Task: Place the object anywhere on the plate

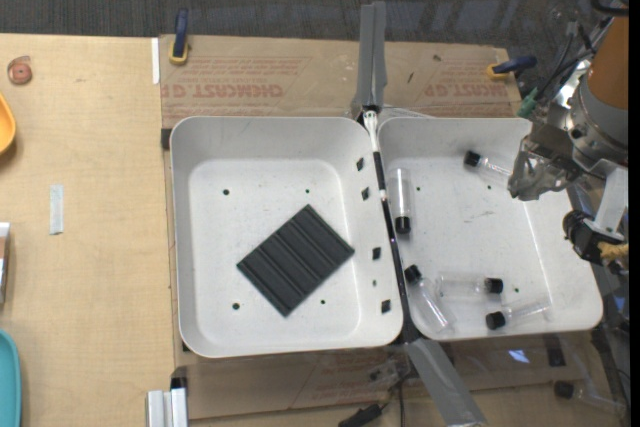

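A: What was the biggest thing, and where was it from the pincer (533, 183)?

B: The two bins. The pincer hung over the right bin (560, 315), near its far right side. The left bin (200, 315) was well apart from it, to its left.

A: And the plate?

B: The plate (296, 259) was a dark ribbed square, lying turned like a diamond in the left bin, far to the left of the pincer and a little nearer to the camera.

A: Where were the objects?

B: They were clear tubes with black caps, all in the right bin. One tube (400, 200) lay along the left wall, well left of the pincer. A second tube (483, 163) lay just beside the pincer, on its left. A cluster of tubes (470, 300) lay at the near wall, below the pincer and apart from it.

A: Was the pincer spread or pressed together?

B: I could not tell. I saw no tube in it.
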Robot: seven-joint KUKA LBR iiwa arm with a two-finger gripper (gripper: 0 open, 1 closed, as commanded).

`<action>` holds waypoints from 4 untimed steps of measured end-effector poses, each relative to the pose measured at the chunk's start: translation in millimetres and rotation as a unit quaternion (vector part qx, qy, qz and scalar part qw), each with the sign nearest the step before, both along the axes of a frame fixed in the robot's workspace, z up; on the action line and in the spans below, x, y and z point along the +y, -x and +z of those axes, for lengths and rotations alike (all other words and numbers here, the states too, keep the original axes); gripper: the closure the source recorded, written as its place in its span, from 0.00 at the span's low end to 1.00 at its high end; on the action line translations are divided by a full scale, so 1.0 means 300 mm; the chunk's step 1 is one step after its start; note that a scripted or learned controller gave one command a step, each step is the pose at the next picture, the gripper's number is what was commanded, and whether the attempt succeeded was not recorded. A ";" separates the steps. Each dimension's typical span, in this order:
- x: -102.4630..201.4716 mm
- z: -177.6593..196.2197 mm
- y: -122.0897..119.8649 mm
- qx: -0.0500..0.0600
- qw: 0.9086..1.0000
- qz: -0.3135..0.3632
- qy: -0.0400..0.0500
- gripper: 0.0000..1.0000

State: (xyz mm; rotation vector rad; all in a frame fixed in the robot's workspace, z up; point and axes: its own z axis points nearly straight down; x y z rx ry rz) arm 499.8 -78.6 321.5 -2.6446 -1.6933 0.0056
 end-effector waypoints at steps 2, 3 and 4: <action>0.209 -0.007 -0.244 -0.001 0.927 0.375 -0.001 1.00; 0.084 0.054 -0.103 -0.001 0.863 0.505 -0.001 1.00; 0.193 -0.191 -0.261 -0.001 0.664 0.748 -0.002 1.00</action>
